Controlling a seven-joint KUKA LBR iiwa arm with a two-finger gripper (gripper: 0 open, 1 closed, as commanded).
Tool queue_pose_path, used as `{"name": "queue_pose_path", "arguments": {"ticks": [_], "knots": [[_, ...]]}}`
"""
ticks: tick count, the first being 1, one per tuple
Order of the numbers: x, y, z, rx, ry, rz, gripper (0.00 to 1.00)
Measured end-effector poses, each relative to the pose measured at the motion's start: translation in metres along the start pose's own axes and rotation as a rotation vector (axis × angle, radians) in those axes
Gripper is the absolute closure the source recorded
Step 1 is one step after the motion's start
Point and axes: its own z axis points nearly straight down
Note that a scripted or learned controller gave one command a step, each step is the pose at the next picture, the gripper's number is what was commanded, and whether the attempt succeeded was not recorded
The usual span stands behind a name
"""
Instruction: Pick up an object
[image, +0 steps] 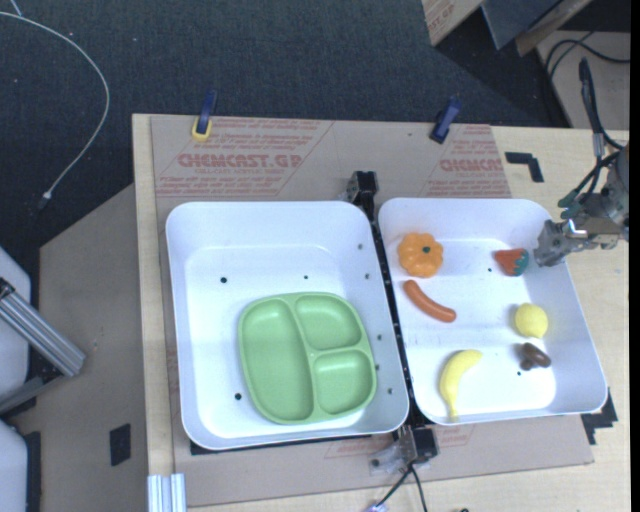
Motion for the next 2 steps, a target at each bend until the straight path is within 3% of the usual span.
{"name": "queue_pose_path", "arguments": {"ticks": [2], "knots": [[0.108, -0.006, 0.024, 0.010, 0.006, -0.005, 1.00]]}}
